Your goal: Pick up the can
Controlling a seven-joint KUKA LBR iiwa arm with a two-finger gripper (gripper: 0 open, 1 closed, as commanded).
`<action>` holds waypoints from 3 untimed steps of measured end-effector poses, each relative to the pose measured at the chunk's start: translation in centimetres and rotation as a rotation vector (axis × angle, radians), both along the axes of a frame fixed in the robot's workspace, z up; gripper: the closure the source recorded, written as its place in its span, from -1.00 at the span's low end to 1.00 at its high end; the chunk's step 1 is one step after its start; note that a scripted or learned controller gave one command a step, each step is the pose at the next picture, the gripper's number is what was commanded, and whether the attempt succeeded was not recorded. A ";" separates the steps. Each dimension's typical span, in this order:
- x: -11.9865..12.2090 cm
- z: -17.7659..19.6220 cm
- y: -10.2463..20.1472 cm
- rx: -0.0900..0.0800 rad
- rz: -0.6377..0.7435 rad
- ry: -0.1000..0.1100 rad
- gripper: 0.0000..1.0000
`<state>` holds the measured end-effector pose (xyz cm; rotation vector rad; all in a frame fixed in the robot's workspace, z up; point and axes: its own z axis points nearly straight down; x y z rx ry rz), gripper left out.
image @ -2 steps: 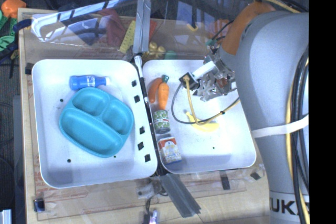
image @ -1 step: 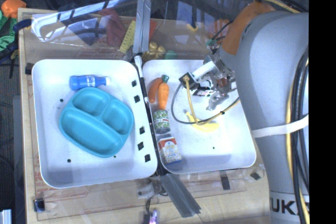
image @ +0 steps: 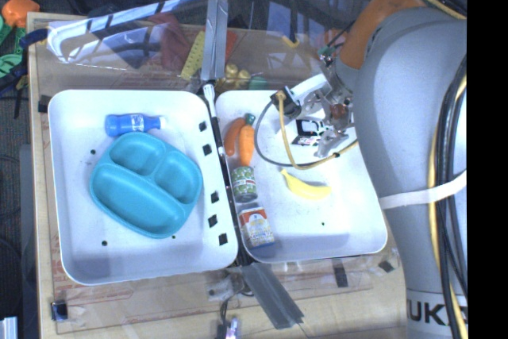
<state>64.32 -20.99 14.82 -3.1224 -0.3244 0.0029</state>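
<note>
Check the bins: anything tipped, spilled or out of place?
Nothing spilled or damaged. The can lies on its side by the right bin's left wall, between the carrot and a small carton. The blue bottle also lies flat, beside the blue tray.

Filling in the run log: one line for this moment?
claw: above right bin | can: untouched, left edge | near: carrot, banana

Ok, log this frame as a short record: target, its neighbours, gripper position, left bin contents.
target: can, green label, lying in the right bin by the divider
above can: carrot
below can: small carton
right of can: banana
gripper: gripper over the right bin's upper part, apart from the can
left bin: left bin holds blue divided plate and blue bottle
</note>
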 end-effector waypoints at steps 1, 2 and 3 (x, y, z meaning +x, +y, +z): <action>-6.5 -3.2 0.0 0.001 0.079 0.004 -1.00; -6.5 -2.3 0.1 0.002 0.083 0.006 1.00; -1.4 1.1 0.0 0.001 0.002 0.001 1.00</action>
